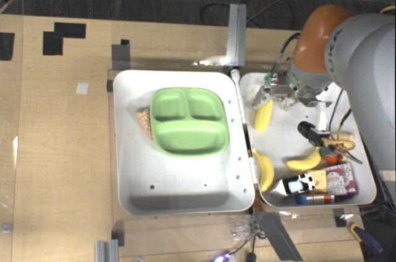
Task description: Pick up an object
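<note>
- Bench of pale wood, bearing two shallow white bins side by side: left bin [130,186] and right bin [369,183].
- Grey arm [365,62] with orange band, reaching in from the right over the right bin's far corner.
- Left bin holding a green divided plate [189,120], with a tan, grainy item [144,122] tucked at its left edge.
- Right bin holding the likely targets: a yellow corn cob [263,114] near the far left, a banana [266,170] along the left wall, a second banana [305,161] mid-bin, a small carton and some tools toward the near right.
- Gripper [279,91] poised at the corn cob's upper end, just beside it or touching; fingers too blurred against the white bin, so cannot tell whether apart or together.
- Corn cob lying just below and left of the gripper, long axis running roughly far-to-near, slightly tilted; judged nearest candidate, needing only a short drop and perhaps a wrist turn across that axis.
</note>
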`<state>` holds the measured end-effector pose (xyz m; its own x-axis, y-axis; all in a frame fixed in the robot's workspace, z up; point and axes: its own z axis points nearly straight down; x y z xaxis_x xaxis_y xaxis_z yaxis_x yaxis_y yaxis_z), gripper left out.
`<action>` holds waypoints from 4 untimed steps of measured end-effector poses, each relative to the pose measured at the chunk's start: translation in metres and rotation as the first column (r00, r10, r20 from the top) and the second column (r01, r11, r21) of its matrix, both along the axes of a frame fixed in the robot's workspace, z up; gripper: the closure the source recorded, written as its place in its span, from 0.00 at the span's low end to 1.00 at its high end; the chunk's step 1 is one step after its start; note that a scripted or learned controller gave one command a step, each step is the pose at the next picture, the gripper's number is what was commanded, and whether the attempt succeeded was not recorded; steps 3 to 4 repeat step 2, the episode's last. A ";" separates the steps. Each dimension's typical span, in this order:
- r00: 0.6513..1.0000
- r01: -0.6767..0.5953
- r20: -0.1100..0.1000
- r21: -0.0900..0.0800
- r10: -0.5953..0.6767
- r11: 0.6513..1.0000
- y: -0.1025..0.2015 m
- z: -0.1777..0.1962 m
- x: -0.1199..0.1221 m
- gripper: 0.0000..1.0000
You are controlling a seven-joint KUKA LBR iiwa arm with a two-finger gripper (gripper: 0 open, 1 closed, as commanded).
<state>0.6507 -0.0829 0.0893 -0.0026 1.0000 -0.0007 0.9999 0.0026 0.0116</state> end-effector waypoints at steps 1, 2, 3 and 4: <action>1.000 0.000 0.009 0.003 0.000 1.000 0.002 0.014 0.003 1.00; 1.000 -0.013 -0.004 0.000 0.013 1.000 0.026 0.098 0.019 1.00; 1.000 -0.013 -0.004 0.000 0.013 1.000 0.026 0.098 0.019 1.00; 1.000 -0.013 -0.004 0.000 0.013 1.000 0.026 0.098 0.019 1.00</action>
